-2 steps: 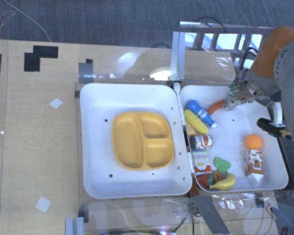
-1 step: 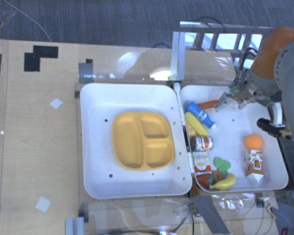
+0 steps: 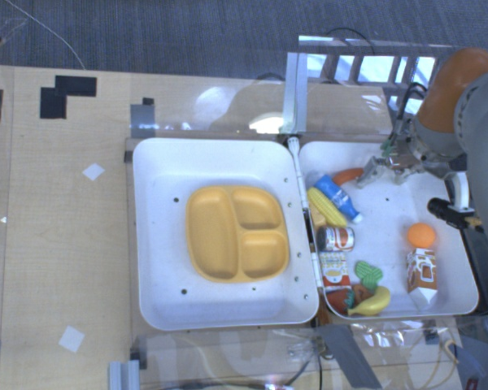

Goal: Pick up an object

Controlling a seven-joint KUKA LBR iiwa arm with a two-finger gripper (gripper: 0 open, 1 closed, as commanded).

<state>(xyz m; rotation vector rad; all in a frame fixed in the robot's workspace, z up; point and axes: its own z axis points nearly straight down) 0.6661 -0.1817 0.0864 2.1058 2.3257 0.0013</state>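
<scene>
The right bin [image 3: 390, 218] holds several small items. An orange carrot-like piece [image 3: 347, 175] lies at its upper left, with a blue packet [image 3: 338, 195] and a yellow corn cob [image 3: 325, 208] just below it. Further down are a tin can [image 3: 335, 238], a red packet [image 3: 335, 271], a green toy [image 3: 369, 273] and a banana [image 3: 372, 301]. An orange ball [image 3: 421, 235] and a small juice carton [image 3: 421, 271] sit at the right side. My gripper [image 3: 389, 167] hangs over the bin's upper part, just right of the carrot-like piece, with nothing visibly held.
The left bin [image 3: 159, 283] bears a yellow divided plate [image 3: 236, 232]. A metal frame [image 3: 293, 96] rises behind the divider between the bins. The grey arm with its orange band [image 3: 459, 88] covers the right bin's far right corner.
</scene>
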